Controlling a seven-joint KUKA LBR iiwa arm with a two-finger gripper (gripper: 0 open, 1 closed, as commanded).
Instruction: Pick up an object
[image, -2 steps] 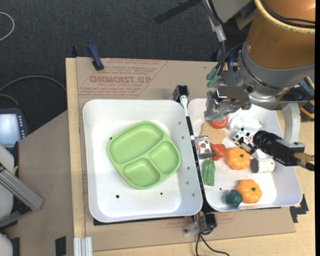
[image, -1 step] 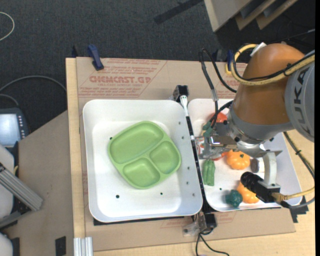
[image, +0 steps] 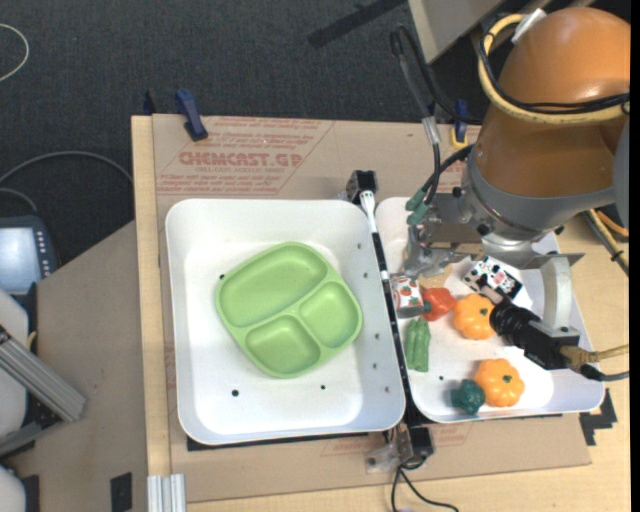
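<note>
A brown board (image: 250, 155) with red print lies on a wooden bench (image: 110, 330). Behind it is dark carpet (image: 200, 50). A blue clamp (image: 190, 113) grips the board edge.

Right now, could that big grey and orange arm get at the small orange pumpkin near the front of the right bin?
Probably yes. The small orange pumpkin sits uncovered in the right white bin, apart from the green leafy piece beside it, with open space above; the gripper hangs over that bin's far end.

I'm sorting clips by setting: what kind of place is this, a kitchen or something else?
Probably a robotics lab bench, not a kitchen: two shallow white plastic bins sit on a clamped cardboard sheet, loose black cables trail around, and toy food like a small orange plastic pumpkin lies there.
</note>
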